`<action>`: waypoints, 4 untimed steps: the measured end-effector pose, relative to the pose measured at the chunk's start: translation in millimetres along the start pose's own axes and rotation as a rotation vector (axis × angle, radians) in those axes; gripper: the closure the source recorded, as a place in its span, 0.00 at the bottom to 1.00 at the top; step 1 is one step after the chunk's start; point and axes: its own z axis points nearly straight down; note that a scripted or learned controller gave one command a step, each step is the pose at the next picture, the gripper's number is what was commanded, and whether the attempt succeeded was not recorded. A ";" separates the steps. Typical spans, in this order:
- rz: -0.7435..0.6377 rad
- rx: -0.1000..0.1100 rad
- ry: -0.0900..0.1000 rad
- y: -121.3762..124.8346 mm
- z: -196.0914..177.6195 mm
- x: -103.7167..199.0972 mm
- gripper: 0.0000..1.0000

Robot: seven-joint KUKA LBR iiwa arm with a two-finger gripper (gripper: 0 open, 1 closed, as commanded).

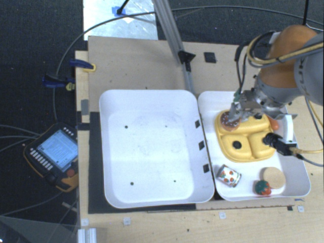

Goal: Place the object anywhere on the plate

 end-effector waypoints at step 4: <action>-0.006 0.003 0.003 24.1 -61.9 148.3 1.00</action>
